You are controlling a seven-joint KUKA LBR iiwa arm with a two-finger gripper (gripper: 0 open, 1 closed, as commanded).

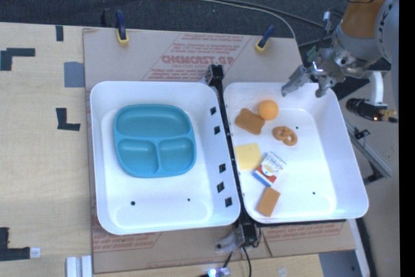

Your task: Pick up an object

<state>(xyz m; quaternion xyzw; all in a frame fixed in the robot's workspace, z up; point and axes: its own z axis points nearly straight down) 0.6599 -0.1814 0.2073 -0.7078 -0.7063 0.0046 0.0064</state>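
Currently the gripper (303, 82) is seen above the far right corner of the right bin (347, 159), with its two fingers spread apart and nothing between them. No object is named by the task, so any piece in the right bin may be chosen. Nearest to the gripper lie an orange ball (268, 109), touching a brown bread-like piece (249, 121), and a small pretzel (284, 135) just beside them.

Nearer the middle of the bin a yellow cheese-like block (248, 156), a small printed packet (270, 168) and an orange-brown wafer-like block (268, 202) are found. All are judged to be light toy food, probably stiff plastic.

The ball is expected to be smooth and to roll away if it is pinched off its middle; it should be taken across its widest part. The flat blocks lie low and are better gripped across their short sides. The left bin (104, 191) holds a blue divided plate (155, 140).
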